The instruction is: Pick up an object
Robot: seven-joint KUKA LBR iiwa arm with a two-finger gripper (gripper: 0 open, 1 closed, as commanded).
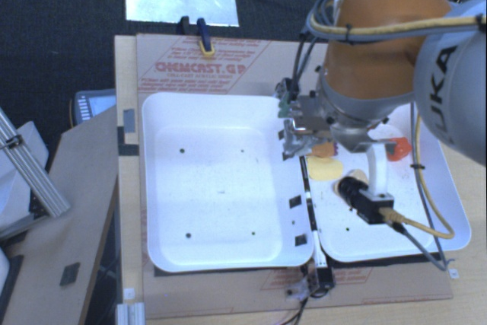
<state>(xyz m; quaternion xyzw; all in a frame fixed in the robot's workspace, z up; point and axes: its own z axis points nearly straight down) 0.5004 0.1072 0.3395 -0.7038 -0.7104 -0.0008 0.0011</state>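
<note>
Over the right bin [449,202], my arm [380,34] is covering a yellow piece [326,170] and an orange piece [399,149]; I cannot tell my grip's state.

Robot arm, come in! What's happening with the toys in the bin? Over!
Gripper low over right bin, fingers hidden. Yellow piece and orange-red piece lying loose beside it. Arm's bulk covers the rest.

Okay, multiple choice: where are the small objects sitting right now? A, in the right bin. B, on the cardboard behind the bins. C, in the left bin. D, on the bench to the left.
A: the pale yellow piece and the red-orange object lie in the right bin, beneath the arm.
</note>
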